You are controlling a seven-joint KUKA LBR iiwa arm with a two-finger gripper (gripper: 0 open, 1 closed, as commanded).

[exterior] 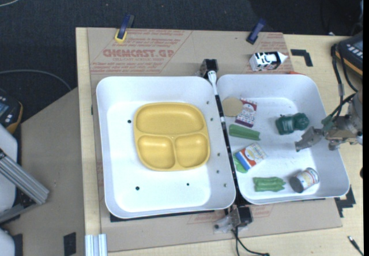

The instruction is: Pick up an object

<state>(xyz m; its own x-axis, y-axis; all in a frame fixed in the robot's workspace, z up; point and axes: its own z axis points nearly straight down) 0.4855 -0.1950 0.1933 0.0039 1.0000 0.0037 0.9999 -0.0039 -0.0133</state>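
A cardboard-covered worktop (pixel 173 44) over dark carpet carries two white bins, the left bin (pixel 115 151) holding a yellow divided tray (pixel 171 135). In the right bin (pixel 328 157) are scattered a dark green object (pixel 291 123), a green pod (pixel 268 184), a small can (pixel 304 179) and a red-and-white packet (pixel 247 113). The gripper (pixel 308 140) is seen near the bin's right wall beside the dark green object, nothing visibly held; its opening cannot be told.

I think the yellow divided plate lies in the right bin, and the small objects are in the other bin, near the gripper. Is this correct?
Not quite: the camera view shows the yellow divided plate in the left bin, not the right. The small objects, such as the can, lie in the right bin, near the gripper, as you said.
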